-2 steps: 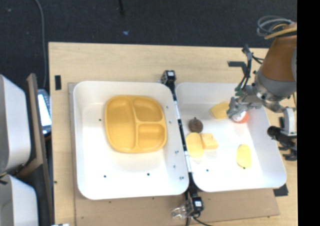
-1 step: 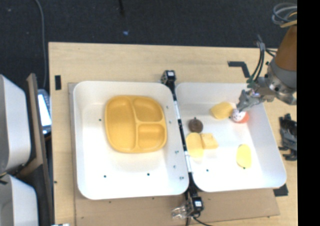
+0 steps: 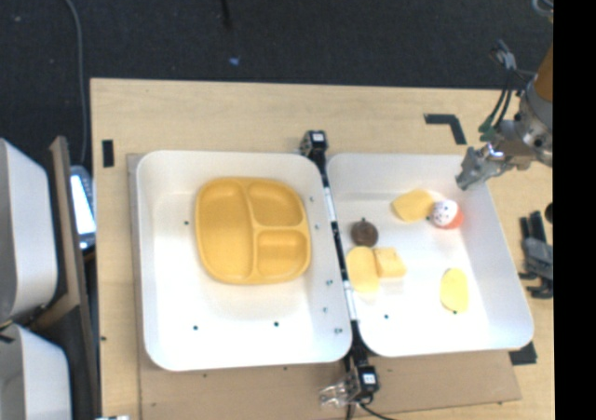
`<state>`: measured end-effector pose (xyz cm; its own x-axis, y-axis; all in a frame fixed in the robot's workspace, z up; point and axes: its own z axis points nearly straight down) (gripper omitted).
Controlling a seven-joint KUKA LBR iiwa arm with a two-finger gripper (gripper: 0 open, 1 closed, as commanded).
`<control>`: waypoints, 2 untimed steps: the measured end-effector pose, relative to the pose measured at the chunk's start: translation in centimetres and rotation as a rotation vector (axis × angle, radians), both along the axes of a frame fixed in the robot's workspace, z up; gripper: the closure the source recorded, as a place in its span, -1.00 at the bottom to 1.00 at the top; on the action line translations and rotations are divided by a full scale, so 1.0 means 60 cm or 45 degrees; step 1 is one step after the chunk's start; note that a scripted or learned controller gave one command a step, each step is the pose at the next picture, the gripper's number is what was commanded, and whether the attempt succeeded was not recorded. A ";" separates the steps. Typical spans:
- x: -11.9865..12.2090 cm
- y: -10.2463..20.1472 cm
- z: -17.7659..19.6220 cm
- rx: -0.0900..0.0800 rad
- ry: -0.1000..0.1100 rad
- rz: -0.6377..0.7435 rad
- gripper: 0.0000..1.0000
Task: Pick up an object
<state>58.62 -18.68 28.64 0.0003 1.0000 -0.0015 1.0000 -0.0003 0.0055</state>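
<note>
Your likely targets lie in the right bin [image 3: 484,316]: a small white-and-orange ball [image 3: 445,214] touching a yellow wedge [image 3: 413,206], a dark round lump [image 3: 364,233], two pale yellow blocks [image 3: 374,266] and a flat yellow oval [image 3: 454,290]. The claw [image 3: 473,169] hovers above the bin's upper right rim, grip unclear. A smooth, compartmented yellow tray [image 3: 252,228] fills the left bin [image 3: 168,316].

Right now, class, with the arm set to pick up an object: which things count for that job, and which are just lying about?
For the job:
gripper
yellow block
white and orange ball
brown round piece
pale yellow pieces
yellow oval
right bin

Lying about:
yellow divided tray
left bin
</note>
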 end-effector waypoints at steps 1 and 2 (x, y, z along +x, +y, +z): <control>-0.015 0.083 0.008 0.002 0.005 0.005 1.00; -0.025 0.151 -0.007 0.002 0.007 0.004 1.00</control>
<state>57.11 -9.64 28.19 -0.0026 1.0000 0.0004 1.0000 0.0026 0.0002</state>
